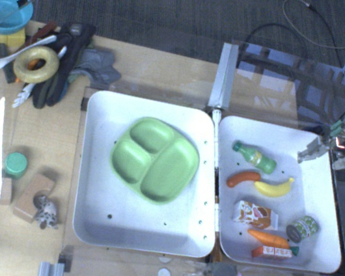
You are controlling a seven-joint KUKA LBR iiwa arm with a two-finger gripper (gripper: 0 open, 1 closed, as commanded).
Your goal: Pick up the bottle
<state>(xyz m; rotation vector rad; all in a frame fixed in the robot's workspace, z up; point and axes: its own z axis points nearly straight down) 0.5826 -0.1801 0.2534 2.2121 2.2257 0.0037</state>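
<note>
The green bottle (255,156) lies on its side near the far end of the right bin (331,251), its cap toward the divider between the two bins and its yellow-labelled body angling toward the arm's side. Just in front of it sit an orange-red sausage (243,178) and a yellow banana (274,187), close together and possibly touching at their ends. Nearer the front edge of that bin are a small printed carton (255,215), a can (303,228) lying over on its side, a carrot (268,238), and a flat red packet (272,252) right beside the carrot. The arm comes in from the right, and its gripper (312,151) hangs over the far right corner of the bin, well apart from the bottle and holding nothing that I can see. From here the fingers are too small and blurred against the clutter, so I cannot tell whether the jaws stand open or closed. The left bin (89,218) holds a green divided plate (155,159), resting a little askew in the middle. Out on the wooden surface (39,143) to the left are a blue cup (7,8), a yellow ring (37,64), some dark and grey cloth (96,64), a small teal lid (16,164) and a wooden block (33,195).
</note>
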